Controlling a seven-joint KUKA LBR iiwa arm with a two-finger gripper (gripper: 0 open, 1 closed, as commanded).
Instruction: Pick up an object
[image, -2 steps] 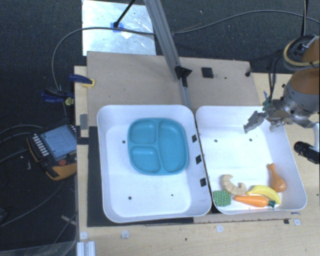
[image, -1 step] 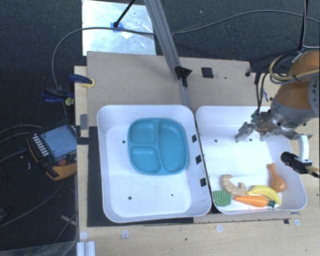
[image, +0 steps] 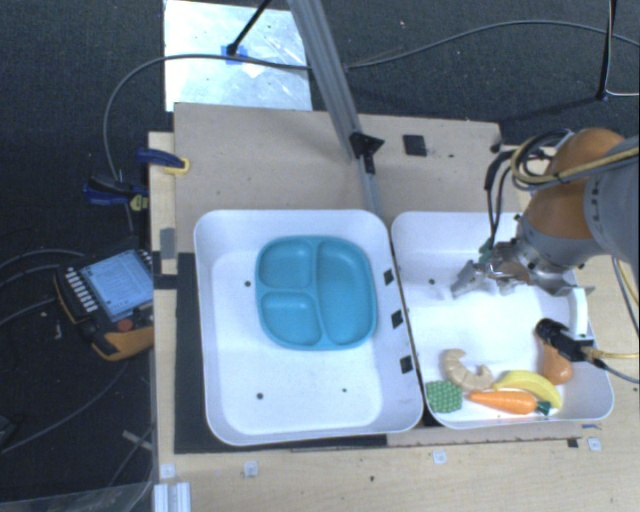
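My gripper (image: 478, 284) hangs over the upper middle of the right bin (image: 430, 235), its fingers spread open with nothing between them. The toy food lies well below it along the bin's front edge: a beige curved piece (image: 464, 370), a green piece (image: 444, 396), an orange carrot (image: 503, 402) and a yellow banana (image: 528, 383). An orange-brown piece (image: 556, 368) sits against the right wall. The gripper touches none of them.
The left bin (image: 225, 330) holds a blue divided plate (image: 316, 291). A grey pole (image: 335, 85) slants across the back of the bench. Clamps and a handheld device (image: 110, 290) lie off the bench to the left.
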